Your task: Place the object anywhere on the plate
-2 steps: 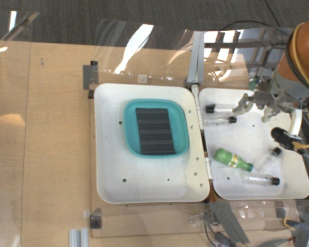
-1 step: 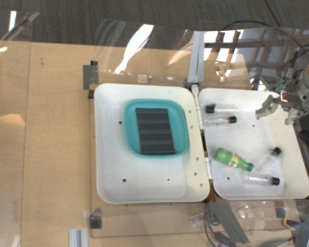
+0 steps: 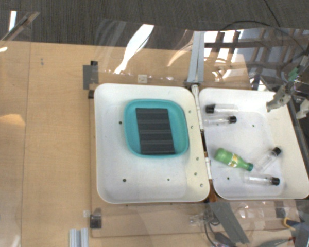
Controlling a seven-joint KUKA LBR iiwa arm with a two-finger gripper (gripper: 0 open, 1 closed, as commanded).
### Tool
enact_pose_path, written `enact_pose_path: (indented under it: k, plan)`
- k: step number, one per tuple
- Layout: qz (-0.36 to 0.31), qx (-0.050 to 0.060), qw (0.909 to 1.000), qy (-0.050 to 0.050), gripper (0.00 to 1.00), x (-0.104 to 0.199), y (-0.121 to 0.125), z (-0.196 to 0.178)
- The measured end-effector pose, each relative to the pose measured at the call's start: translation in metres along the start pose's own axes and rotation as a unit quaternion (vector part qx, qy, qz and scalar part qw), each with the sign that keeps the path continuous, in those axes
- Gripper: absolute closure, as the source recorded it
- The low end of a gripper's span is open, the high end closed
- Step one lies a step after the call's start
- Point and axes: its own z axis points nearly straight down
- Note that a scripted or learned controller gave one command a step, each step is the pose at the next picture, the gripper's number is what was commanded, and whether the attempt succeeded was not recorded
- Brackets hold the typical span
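Object: not named by the task; the likeliest candidates lie in the right bin, none of them on the plate.
Left bin [image 3: 110,184]: holds the plate near its upper middle, with bare white floor around it.
Right bin [image 3: 293,189]: holds the loose items, all well apart from the plate and across the divider between the bins.
Plate [image 3: 131,133]: teal, rounded square, with a dark ribbed slab [image 3: 155,131] lying flat on its centre; a teal margin shows all round the slab.
Green bottle [image 3: 233,159]: lying on its side at the lower left of the right bin, close to the divider.
Clear vials: four with black caps, two [image 3: 220,108] [image 3: 219,120] near the top left of the right bin, one [image 3: 268,157] tilted at right, one [image 3: 261,179] flat along the bottom.
Gripper [image 3: 276,101]: a pale shape at the right bin's upper right corner looks like it; whether its jaws stand wide or narrow I cannot tell, and nothing is seen in them.
Progress: nothing picked from the right bin yet, by the look of it; choosing, grasping, carrying across and setting down all remain.
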Motion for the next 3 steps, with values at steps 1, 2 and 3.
enact_pose_path:
  k: [1, 2, 3]
  plan:
    - [0.059, 0.000, 0.9983, 0.000, 0.00, -0.011, -0.035, -0.122]
    - [0.115, 0.002, 0.9934, -0.001, 0.00, -0.027, -0.074, -0.140]
    - [0.178, 0.002, 0.9841, -0.001, 0.00, -0.025, -0.075, -0.142]
